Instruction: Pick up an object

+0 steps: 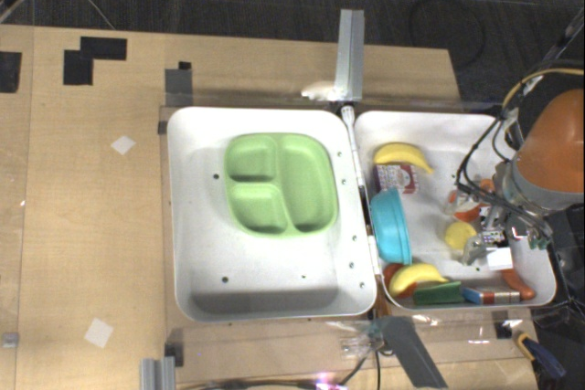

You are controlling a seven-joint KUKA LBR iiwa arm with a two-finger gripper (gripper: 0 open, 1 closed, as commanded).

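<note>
Over the right bin [430,125], the arm [553,146] reached in from the right w/ its orange band up top & the gripper [477,244] sat low among the clutter, right next to a small yellow lemon-like piece [459,235]. Couldn't tell how the gripper's business end stood (cables & wrist hardware blocked it), and nothing was clearly gripped. Same bin, other objs: a banana [403,156] near the top-left corner, a dark-red & white pkg [402,179] just below it, a blue bowl [391,225] tipped up on edge against the left wall, a 2nd yellow banana-ish piece [413,277] near the bottom, touching a green block [438,292], plus a marker-like stick [496,295] along the bottom wall. Left bin [196,224] held a green divided tray [279,183], lying flat, approx. center, well apart from the arm.
</note>
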